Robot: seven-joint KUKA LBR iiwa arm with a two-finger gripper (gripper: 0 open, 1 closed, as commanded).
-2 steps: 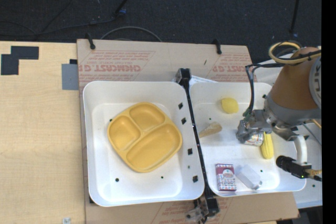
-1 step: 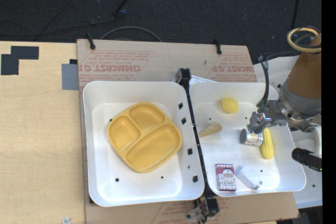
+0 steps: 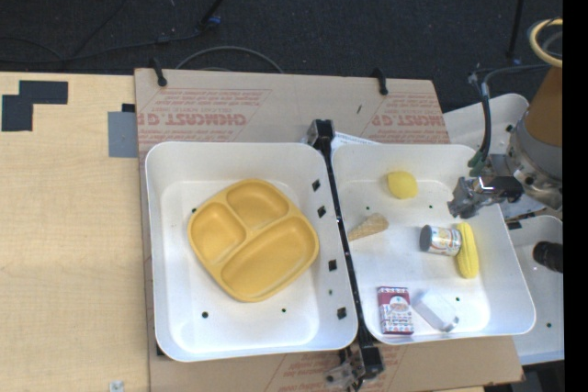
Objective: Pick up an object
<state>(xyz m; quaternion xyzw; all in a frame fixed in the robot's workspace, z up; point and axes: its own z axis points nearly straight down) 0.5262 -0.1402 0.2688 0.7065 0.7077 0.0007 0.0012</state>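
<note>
The right bin (image 3: 514, 308) holds a yellow lemon (image 3: 401, 184), a tan wedge (image 3: 367, 227), a silver can (image 3: 441, 240) lying on its side, a yellow corn cob (image 3: 468, 251) touching the can, a red and white box (image 3: 395, 308) and a small grey block (image 3: 435, 310). My gripper (image 3: 467, 201) hangs at the bin's right side, just above and right of the can and corn. Nothing shows between its fingers, and their spread is too small to make out.
The left bin (image 3: 165, 289) carries a yellow divided plate (image 3: 254, 239). A black divider clip runs between the bins (image 3: 333, 234). Cardboard (image 3: 239, 110) lies under both bins, with a wooden bench top (image 3: 64, 234) to the left.
</note>
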